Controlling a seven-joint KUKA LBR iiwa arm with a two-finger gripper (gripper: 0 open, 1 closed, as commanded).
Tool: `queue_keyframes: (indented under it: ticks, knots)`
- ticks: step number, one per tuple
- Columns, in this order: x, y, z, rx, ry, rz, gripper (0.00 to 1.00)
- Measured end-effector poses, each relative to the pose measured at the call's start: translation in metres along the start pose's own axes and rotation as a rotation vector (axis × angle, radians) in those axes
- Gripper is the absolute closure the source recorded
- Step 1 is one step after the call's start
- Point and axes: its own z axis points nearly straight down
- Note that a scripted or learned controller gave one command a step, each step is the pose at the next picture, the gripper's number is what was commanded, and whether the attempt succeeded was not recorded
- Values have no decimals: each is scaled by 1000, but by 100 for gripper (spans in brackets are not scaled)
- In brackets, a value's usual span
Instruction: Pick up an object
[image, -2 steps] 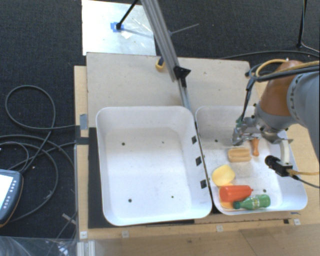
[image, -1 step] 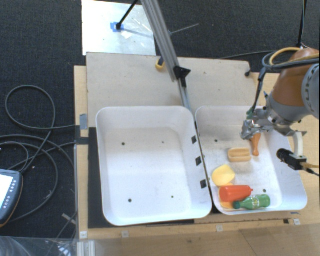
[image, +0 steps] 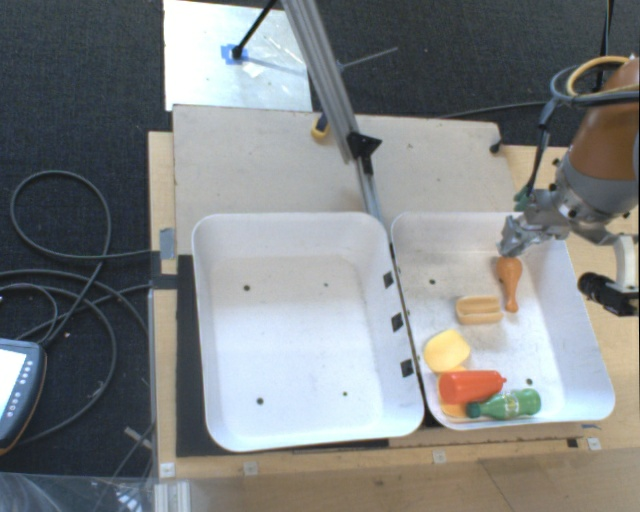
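Nearest the worktop's front edge, in the right bin (image: 590, 370), lie a green bottle (image: 507, 405), a red piece (image: 470, 385) and a yellow round piece (image: 446, 351); all look like light, stiff, smooth plastic toys, likely slippery. Beyond them sits a tan bun-like piece (image: 479, 309). Farther back, toward the bin's far right corner, lies an orange drumstick-shaped toy (image: 510, 281), probably best taken across its narrow shaft. The hand (image: 517, 240) hangs at its thick end; whether it grips anything I cannot tell. The left bin (image: 215, 300) sits beside. No lettering is legible.
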Motion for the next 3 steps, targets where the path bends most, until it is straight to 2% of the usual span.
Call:
queue_keyframes:
  ticks: [1,3]
  knots:
    - [0,1,-6,6,1,-1,100]
    - [106,9,5,8,4,-5,100]
